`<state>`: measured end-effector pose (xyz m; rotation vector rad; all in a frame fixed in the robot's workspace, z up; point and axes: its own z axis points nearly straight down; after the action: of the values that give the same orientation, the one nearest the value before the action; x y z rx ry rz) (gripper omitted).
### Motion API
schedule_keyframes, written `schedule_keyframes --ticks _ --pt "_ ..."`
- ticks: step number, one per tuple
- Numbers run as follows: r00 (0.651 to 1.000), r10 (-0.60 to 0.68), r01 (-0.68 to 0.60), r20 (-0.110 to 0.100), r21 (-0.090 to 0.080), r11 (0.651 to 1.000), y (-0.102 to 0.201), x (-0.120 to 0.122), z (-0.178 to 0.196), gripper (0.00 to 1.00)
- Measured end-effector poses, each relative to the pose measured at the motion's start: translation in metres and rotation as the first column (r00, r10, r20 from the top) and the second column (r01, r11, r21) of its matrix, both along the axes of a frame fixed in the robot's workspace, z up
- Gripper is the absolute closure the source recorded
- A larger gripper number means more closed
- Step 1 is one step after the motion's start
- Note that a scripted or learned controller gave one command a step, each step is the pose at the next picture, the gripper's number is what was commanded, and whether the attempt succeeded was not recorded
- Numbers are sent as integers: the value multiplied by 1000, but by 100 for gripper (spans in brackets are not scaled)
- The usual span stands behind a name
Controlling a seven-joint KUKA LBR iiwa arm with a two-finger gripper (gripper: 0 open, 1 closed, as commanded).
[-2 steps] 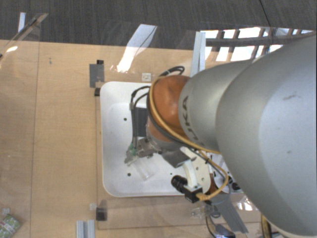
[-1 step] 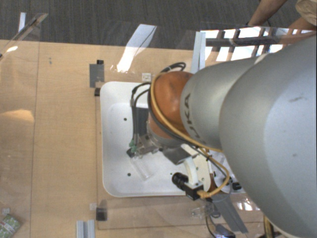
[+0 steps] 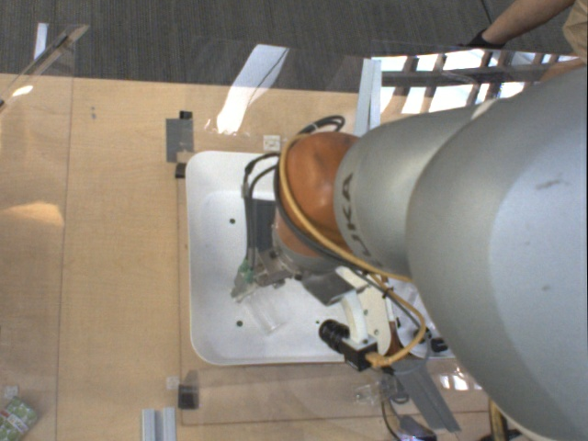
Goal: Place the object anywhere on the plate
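My gripper (image 3: pixel 243 285) hangs low over the left-centre of the white bin (image 3: pixel 207 246), at the end of the grey arm with the orange band (image 3: pixel 312 186). A small green spot shows at the gripper's tip. Just below and to the right of it, a faint clear object (image 3: pixel 267 317) lies on the bin floor, apart from the gripper. The arm's bulk hides the bin's right part and everything beyond it.
Black brackets sit at the bin's top-left corner (image 3: pixel 182 136) and bottom-left corner (image 3: pixel 187 394). A person's arm (image 3: pixel 533 7) reaches in at the top right above a metal frame (image 3: pixel 459 67). A green-and-white packet (image 3: pixel 14 416) lies at the bottom left.
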<state>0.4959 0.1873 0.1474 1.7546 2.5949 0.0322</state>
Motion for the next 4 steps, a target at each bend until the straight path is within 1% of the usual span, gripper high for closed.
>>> schedule_keyframes --ticks 1,2,3,4 --pt "1000 0 0 5 3 1000 0 3 11 100" --pt "1000 0 0 5 3 1000 0 3 11 0" --pt "1000 0 0 10 6 1000 1 5 22 100" --pt "1000 0 0 10 6 1000 1 5 22 0"
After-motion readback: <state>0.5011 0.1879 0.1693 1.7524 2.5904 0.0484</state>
